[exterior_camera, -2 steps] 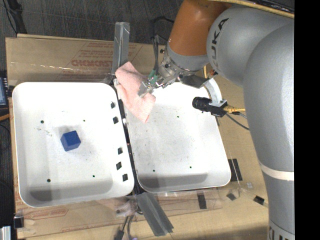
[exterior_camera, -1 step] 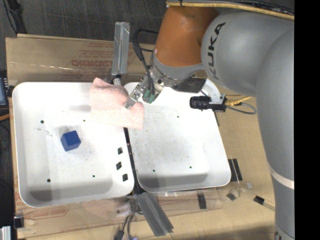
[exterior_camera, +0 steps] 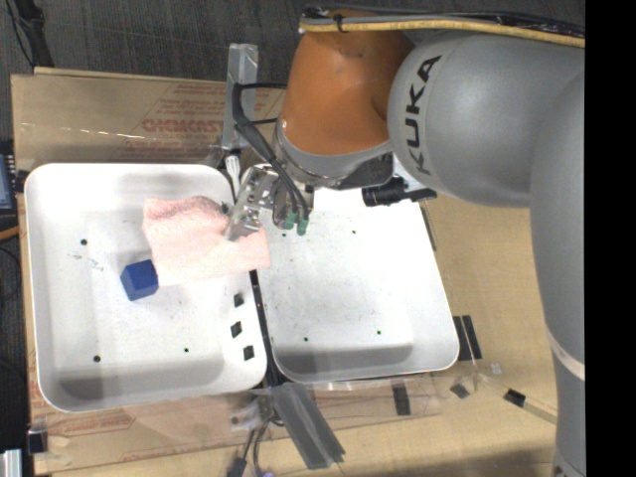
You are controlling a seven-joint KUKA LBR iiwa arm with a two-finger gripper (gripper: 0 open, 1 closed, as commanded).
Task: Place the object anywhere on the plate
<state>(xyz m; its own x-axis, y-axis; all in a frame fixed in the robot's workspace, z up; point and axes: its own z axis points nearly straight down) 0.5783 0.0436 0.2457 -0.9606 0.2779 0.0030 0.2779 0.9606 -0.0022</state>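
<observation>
A: Nearest the lens sits the grey bracket (exterior_camera: 303,430) at the bottom edge, with small black clips beside it on the tan desk (exterior_camera: 487,266). What lies just past it?

B: Two white bins side by side. Of the right bin (exterior_camera: 437,346) the front rim shows, and its floor is speckled with a few dark dots. The left bin (exterior_camera: 60,366) holds the things.

A: Which things?

B: One blue block (exterior_camera: 140,279) rests on the left bin's floor, left of centre. Just beside it, up and to the right, lies a pink cloth (exterior_camera: 204,237), crumpled at its top and spread flat toward the rim the two bins share. Block and cloth look to be touching or very nearly so; the view does not settle it.

A: And the claw?

B: It hangs at the cloth's upper right corner (exterior_camera: 243,217), over the seam between the bins. Its metal fingers (exterior_camera: 238,225) point down onto the cloth's edge. Whether they are wide or pinched on the fabric cannot be told from this angle.

A: Farther back?

B: An orange band (exterior_camera: 333,87) rises above the wrist, then the grey arm (exterior_camera: 497,117) marked KUKA fills the upper right. Cardboard (exterior_camera: 119,117) with red print lies behind the left bin.
</observation>
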